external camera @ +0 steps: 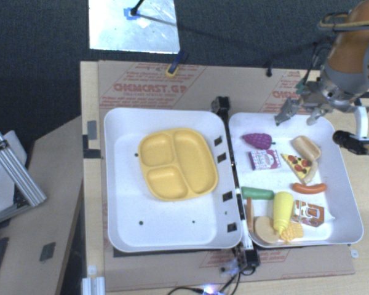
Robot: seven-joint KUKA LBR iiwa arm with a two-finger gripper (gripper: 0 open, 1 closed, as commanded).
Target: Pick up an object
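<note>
My gripper [300,113] hangs over the far edge of the right bin [350,209], its two grey fingers spread open with nothing between them. Below it in that bin lie a purple grape bunch [257,141], a pink snack packet [264,160], a bread roll [305,146], a pizza slice [299,165], a red sausage [308,188], a green cucumber [257,193], a yellow mustard bottle [283,206], a corn cob [289,231], a small red-and-white carton [310,214] and a tan cookie [264,228].
The left bin [120,220] holds a yellow three-compartment plate [176,163]. Black clips run along the divider [229,171] between the bins. A shiny metal sheet [134,17] lies behind the bench, and an aluminium frame [9,171] stands at the left.
</note>
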